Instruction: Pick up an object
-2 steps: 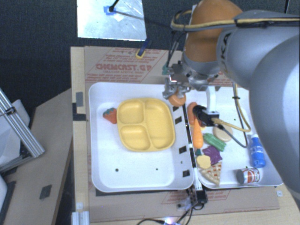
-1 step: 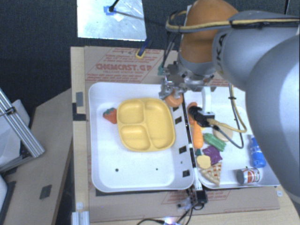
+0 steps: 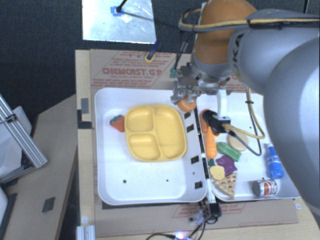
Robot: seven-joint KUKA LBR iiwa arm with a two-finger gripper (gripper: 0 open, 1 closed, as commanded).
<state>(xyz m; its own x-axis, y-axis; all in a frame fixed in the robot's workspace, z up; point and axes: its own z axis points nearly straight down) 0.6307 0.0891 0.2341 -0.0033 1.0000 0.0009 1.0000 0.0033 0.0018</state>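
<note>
1. Arm. The grey arm [image 3: 280,84], with its orange band [image 3: 220,19], is the item closest to the lens and covers the right of the view. It reaches in over the far edge of the bins.

2. Gripper. The gripper [image 3: 184,100] points down at the far end of the strip where the two bins meet. Whether it is spread or closed cannot be told.

3. Task item. An orange piece [image 3: 188,105], small and rounded, sits directly under the gripper tip and touches it in the view. Whether it is clamped cannot be told.

4. Left bin [image 3: 150,179]. Contents:
- a yellow plate [image 3: 152,132] with three compartments, lying flat near the centre;
- a red-orange toy with a green top [image 3: 117,122], just beside the plate's left edge.

5. Right bin [image 3: 237,111]. Contents, listed from far to near along the left wall:
- a carrot [image 3: 211,144], lying lengthwise;
- a pale oval piece [image 3: 238,142] to the carrot's right;
- a green piece [image 3: 228,151], touching a purple piece [image 3: 226,164] below it;
- a yellow round piece [image 3: 217,172];
- a pizza slice [image 3: 226,185] at the near corner.
Further right lie a can [image 3: 264,187] on its side and a blue bottle [image 3: 274,162] just beyond it.

6. Base. Both bins rest on a printed cardboard sheet [image 3: 125,70]. A silver panel [image 3: 118,12] lies beyond it.
</note>
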